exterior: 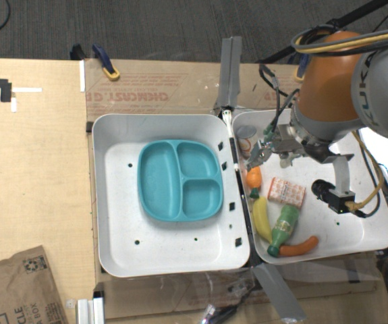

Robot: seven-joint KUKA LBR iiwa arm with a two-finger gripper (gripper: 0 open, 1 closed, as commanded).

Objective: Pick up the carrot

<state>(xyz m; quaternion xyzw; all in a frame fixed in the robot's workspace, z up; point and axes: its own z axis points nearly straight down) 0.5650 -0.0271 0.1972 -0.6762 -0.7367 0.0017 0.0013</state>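
Lying flat along the worktop [38,181], cardboard [153,94] showing mirrored red print, unreadable. Sitting in the left bin [113,248], a teal divided plate [180,179]. Resting in the right bin [376,231] at its near edge beside a green bottle [283,227], the carrot [299,246]. Hovering well above it, jaws [264,147], spread impossible to tell

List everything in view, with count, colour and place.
Bins: 2, white, side by side on the bench.
Tray: 1, teal, three compartments, left bin.
Carrot: 1, orange, right bin, near edge.
Bottle: 1, green, right bin, touching the carrot.
Banana: 1, yellow, right bin, left of the bottle.
Box: 1, pink and white, right bin, middle.
Fruit: 1, orange, right bin, left wall.
Clamp: 1, blue and yellow, far bench edge.
Arm: 1, grey and orange, over the right bin.
Gripper: 1, dark, above the fruit.
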